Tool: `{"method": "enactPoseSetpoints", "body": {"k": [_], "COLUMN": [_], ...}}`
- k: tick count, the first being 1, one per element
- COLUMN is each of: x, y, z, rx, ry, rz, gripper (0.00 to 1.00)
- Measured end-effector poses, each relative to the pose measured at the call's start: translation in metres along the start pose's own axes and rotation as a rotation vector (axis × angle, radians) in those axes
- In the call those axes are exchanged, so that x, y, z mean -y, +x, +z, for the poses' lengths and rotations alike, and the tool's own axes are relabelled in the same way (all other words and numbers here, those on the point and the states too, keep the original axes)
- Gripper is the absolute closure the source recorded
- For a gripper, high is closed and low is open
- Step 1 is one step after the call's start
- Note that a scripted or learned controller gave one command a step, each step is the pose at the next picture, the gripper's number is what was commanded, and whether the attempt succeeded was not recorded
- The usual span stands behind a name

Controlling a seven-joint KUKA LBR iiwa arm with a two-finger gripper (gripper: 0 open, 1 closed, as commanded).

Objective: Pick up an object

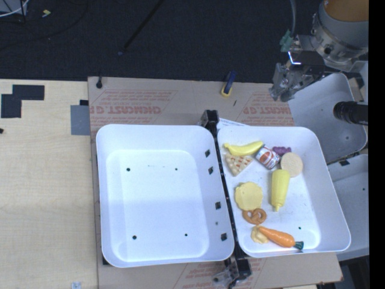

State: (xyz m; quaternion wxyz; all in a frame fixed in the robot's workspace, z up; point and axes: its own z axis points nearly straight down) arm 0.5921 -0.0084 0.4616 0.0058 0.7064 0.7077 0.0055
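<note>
- The robot's hand (287, 84) hangs above the surface's far right edge, beyond the right bin (328, 179); whether it is apart or together cannot be told, and nothing shows in its grip.
- Toy foods crowd the right bin: a banana (243, 149) near the far rim, a yellow bottle (280, 188) upright at centre, a carrot (278, 237) by the near rim.
- The bottle, smooth, pale yellow and tapered toward its cap, looks light, stiff and possibly slippery; a grip across its wide body seems safest.
- The left bin (157, 198) sits alongside.
</note>
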Motion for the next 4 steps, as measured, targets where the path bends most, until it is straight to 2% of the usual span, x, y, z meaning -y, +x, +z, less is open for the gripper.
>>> {"method": "enactPoseSetpoints", "body": {"k": [1, 2, 3, 4], "x": [0.014, -0.046, -0.051, -0.047], "y": [0.029, 0.047, 0.142, 0.197], "z": [0.190, 0.165, 0.102, 0.204], "rx": [-0.001, 0.000, -0.005, 0.001], "ry": [0.036, 0.014, 0.011, 0.028], "rz": [0.002, 0.000, -0.008, -0.003], "gripper": [1.00, 1.00, 1.00, 1.00]}}
